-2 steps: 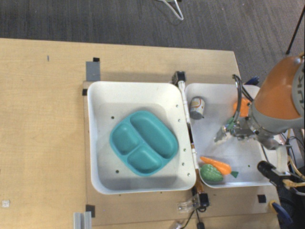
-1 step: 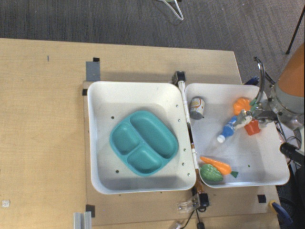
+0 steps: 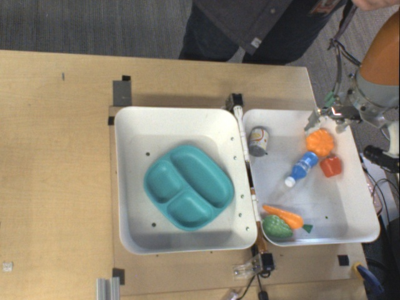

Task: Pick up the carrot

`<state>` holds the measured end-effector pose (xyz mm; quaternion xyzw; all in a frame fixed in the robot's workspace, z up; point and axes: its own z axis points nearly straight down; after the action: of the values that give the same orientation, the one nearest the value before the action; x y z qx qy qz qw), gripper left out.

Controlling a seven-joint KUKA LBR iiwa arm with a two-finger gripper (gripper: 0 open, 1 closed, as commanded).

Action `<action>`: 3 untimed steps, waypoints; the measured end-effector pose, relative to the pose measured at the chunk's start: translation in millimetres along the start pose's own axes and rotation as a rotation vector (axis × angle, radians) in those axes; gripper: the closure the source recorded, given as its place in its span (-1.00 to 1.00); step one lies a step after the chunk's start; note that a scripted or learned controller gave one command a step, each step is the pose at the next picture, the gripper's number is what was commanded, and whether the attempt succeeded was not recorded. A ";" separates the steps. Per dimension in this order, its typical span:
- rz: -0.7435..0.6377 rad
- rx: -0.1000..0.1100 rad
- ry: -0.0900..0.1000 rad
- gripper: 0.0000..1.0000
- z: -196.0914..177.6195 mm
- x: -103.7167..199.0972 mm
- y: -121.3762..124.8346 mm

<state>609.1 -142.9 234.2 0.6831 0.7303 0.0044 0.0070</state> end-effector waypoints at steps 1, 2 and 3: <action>0.048 0.012 0.003 -1.00 41.6 -34.6 22.3; -0.140 0.015 0.010 -1.00 149.5 -58.1 44.8; -0.153 0.033 0.021 1.00 143.2 -52.1 45.4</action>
<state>660.2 -192.2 92.0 0.6251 0.7805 -0.0009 -0.0115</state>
